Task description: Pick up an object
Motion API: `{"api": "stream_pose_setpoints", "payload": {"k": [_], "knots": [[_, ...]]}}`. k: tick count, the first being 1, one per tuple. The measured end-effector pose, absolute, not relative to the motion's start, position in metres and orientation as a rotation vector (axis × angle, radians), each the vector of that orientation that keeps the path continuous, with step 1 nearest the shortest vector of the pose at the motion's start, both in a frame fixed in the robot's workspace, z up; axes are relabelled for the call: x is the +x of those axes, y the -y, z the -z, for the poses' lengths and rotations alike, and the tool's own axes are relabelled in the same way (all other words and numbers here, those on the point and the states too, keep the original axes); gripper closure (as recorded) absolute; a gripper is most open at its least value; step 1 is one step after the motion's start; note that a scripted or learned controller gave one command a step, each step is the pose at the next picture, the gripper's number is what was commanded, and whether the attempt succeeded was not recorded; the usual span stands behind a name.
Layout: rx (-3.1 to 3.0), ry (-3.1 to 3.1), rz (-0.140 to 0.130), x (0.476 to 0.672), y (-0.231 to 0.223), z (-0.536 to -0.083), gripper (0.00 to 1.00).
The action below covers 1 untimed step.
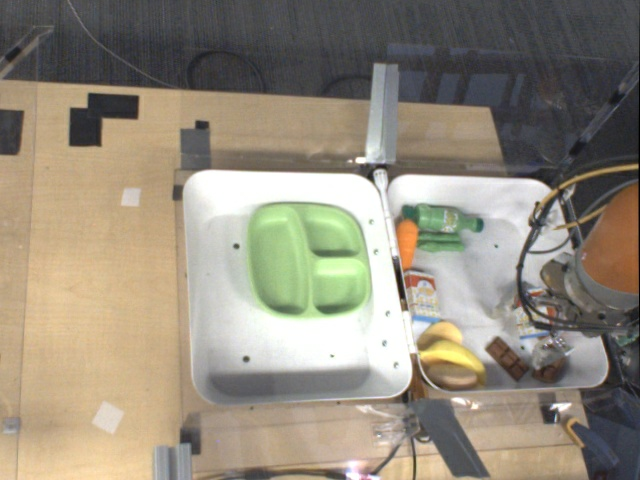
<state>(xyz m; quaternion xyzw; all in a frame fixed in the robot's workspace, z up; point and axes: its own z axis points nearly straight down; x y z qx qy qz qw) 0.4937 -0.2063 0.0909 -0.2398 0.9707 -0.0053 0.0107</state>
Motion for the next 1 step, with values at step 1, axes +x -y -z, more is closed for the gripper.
{"api": "stream_pose_setpoints", "payload": {"k": [1], "knots": [[-1.318,-2.832,0.022,0.5078,0.2069,-0.0912,0.0]]}}
